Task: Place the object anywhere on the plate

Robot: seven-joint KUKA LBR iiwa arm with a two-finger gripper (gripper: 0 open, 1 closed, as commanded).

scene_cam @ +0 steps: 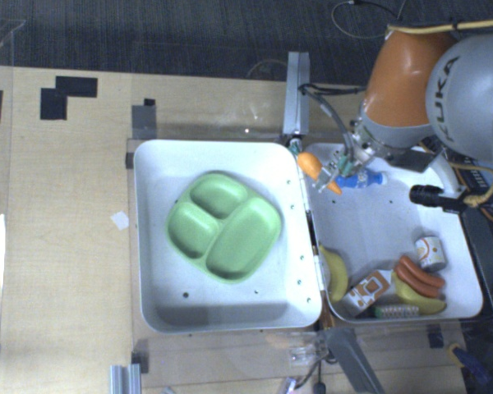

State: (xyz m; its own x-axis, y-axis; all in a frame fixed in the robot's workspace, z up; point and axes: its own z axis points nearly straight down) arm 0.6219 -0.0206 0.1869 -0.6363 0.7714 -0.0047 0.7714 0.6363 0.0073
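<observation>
A green plate with three compartments lies in the left white bin, with nothing on it. My gripper hangs low over the far left corner of the right bin, close to the wall between the two bins. A small orange object sits right beside the gripper on its left, at that wall. Whether it is touching the gripper is unclear. A blue object lies just to the right of the gripper, partly hidden by the wrist.
Along the right bin's near side lie a yellow banana, a small printed carton, a red sausage on a yellow piece, and a small white can. The arm covers the right bin's far right part.
</observation>
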